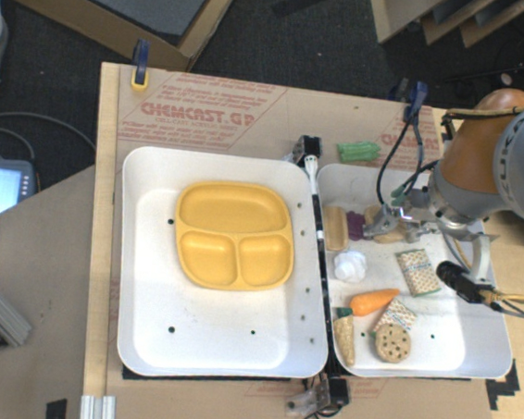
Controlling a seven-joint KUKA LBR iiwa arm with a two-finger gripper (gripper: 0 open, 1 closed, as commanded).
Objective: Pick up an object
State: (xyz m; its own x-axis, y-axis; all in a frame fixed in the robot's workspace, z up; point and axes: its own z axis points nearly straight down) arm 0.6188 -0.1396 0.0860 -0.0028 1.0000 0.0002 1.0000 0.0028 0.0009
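Note:
The right bin (pixel 469 361) holds several small things. A tan block (pixel 335 228) lies at its left wall with a purple piece (pixel 355 226) beside it. Below these come a white crumpled lump (pixel 349 264), an orange carrot (pixel 373 302), a round cookie (pixel 391 342), a pale bread stick (pixel 345 339) and two patterned squares (pixel 418 270) (pixel 397 316). My gripper (pixel 397 220) hangs low over the bin's upper part, just right of the purple piece and above a tan thing (pixel 383 233). I see nothing between its fingers.
The left bin (pixel 144 266) holds a yellow divided plate (pixel 235 234). A green object (pixel 358 152) lies on the bench behind the right bin. The grey arm (pixel 519 157) with its orange band crosses the bin's upper right corner.

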